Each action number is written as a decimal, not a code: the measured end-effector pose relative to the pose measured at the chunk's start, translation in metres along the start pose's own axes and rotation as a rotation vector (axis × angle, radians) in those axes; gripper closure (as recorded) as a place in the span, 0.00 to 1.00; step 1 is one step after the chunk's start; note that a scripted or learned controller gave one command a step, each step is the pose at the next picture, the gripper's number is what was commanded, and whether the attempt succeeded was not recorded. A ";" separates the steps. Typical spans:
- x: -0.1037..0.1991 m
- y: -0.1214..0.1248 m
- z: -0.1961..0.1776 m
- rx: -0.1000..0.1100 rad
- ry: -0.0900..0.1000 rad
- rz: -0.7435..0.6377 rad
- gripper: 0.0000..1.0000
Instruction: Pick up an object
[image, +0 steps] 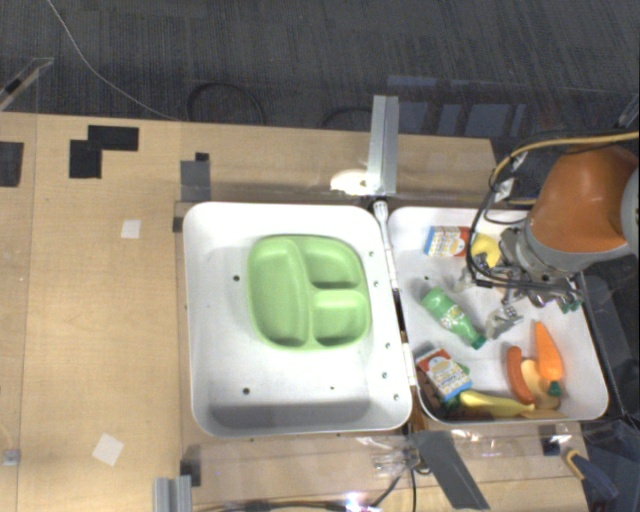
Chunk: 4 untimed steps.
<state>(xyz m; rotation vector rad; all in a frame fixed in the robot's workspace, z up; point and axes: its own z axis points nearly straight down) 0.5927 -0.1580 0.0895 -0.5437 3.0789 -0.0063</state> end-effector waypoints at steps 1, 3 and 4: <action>0.052 0.051 -0.003 0.002 -0.002 0.075 0.00; 0.053 0.000 -0.002 0.001 -0.002 0.014 0.00; 0.099 0.001 -0.003 0.003 -0.003 -0.071 0.00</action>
